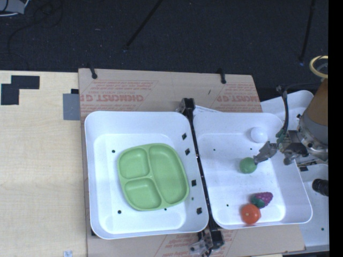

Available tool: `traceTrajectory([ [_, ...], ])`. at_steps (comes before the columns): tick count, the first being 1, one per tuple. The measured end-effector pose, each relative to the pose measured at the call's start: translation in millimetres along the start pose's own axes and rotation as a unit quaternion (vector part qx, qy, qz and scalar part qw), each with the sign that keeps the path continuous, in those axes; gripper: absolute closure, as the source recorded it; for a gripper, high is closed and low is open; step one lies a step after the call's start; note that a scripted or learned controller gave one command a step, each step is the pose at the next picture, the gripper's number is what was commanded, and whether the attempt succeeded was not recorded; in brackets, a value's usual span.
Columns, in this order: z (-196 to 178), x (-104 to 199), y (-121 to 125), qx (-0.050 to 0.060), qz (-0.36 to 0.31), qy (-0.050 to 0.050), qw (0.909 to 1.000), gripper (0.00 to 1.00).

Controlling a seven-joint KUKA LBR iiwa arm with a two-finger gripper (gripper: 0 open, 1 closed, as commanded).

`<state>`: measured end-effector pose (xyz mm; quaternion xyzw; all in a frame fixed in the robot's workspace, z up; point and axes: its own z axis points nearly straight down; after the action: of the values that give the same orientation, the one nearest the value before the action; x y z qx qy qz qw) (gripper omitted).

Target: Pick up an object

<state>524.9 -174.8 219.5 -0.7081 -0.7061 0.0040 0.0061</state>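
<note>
- both white bins [102, 143] look like smooth plastic with a slight sheen
- green divided plate [153, 176] is plastic too, more of a matt finish
- sheet under the bins [161, 92] is plain brown cardboard with red print, dull and papery
- bench top [37, 170] looks like pale wood, matt
- green ball [247, 165] looks soft and matt, orange one [250, 213] is shinier
- gripper [264, 154] looks like dull grey metal

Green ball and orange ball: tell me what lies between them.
In the camera view, bare white bin floor separates the green ball from the orange ball; the purple object sits just right of that line.
</note>
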Motion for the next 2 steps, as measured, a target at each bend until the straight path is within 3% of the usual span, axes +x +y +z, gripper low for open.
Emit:
traceTrajectory([
  [1, -6.6, -0.1, 2.6, -0.006, -0.001, -0.002, 1.0, 0.0],
  [2, 55.0, -6.4, 2.9, -0.003, -0.001, 0.0, 1.0, 0.0],
])
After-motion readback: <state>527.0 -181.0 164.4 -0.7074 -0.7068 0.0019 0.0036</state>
